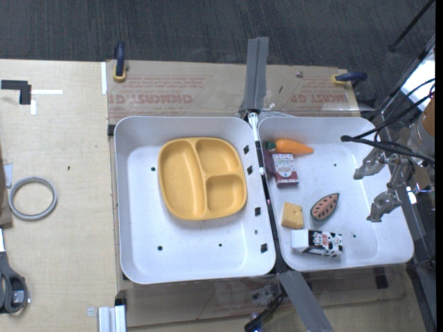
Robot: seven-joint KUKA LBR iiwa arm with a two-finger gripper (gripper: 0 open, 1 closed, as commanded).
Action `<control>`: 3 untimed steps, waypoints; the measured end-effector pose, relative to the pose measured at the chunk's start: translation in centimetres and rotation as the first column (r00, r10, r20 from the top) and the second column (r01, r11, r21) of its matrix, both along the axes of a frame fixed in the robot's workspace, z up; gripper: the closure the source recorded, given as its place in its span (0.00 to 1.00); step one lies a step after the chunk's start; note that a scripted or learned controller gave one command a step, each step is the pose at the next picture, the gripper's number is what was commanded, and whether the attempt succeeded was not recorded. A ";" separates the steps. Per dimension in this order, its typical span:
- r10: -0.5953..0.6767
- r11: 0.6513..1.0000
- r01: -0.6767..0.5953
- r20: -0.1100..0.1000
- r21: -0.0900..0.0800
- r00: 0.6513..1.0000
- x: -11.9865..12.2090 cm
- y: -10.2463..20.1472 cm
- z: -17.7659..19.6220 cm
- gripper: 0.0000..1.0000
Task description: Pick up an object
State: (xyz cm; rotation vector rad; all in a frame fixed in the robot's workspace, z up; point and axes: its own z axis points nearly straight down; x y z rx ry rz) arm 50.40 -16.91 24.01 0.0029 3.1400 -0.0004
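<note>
Over the right-hand white bin (pixel 387 251), near the table's right edge, the grey metal pincer (pixel 377 189) hangs with its two fingers spread wide and nothing between them. I judge this the approach step: no object is chosen yet, and the next move calls for lowering onto one piece and closing. Closest to it lies the reddish leaf-shaped toy (pixel 324 207), its long axis slanting from the bin's middle up toward the far right corner, the tip pointing that way. Beyond it sit a yellow cheese-like wedge (pixel 293 216), a cow-patterned small carton (pixel 318 242), a dark red box (pixel 284 169) and an orange carrot (pixel 293 146) lying crosswise along the far edge. A yellow divided plate (pixel 203 178) rests in the left white bin (pixel 135 254).
</note>
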 end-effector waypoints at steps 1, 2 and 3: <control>-0.266 0.964 0.266 0.002 0.000 0.964 11.9 1.5 -10.6 0.00; -0.533 0.846 0.533 0.001 0.000 0.846 12.0 5.3 -14.8 0.00; -0.530 0.848 0.530 0.005 -0.001 0.848 12.2 5.4 -13.8 1.00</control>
